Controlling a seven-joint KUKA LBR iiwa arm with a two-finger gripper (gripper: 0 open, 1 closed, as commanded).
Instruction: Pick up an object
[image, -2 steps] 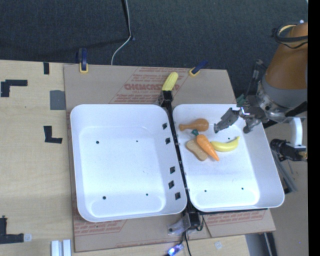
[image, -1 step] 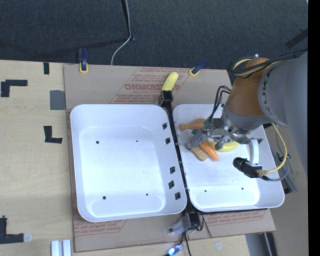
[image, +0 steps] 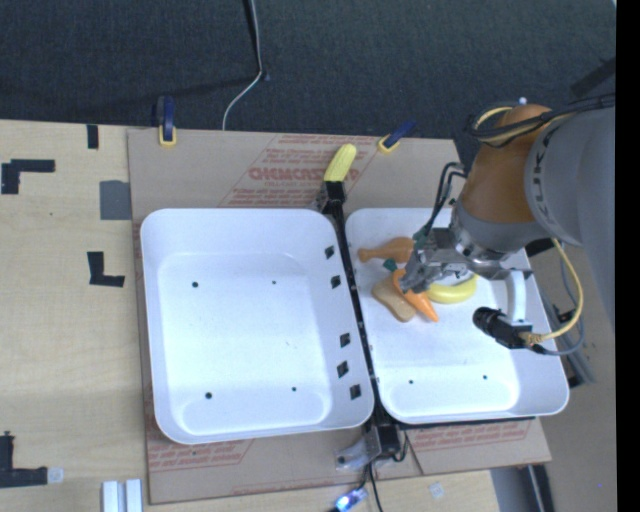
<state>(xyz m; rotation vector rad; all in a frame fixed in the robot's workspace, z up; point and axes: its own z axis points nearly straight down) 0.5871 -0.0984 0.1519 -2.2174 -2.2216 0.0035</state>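
Observation:
The right bin holds a small cluster of objects in its upper half: an orange-tan drumstick-shaped piece, a tan bread-like piece, an orange carrot-like piece and a yellow ring-shaped thing. My gripper hangs right over this cluster, its tips down among the orange and tan pieces. The wrist and arm cover part of the yellow thing and the far right corner of the bin.
The left bin lies beside it, separated by a black divider with clips. A yellow-handled clamp and a blue clamp hold the cardboard at the back. Black cable loops hang over the right bin.

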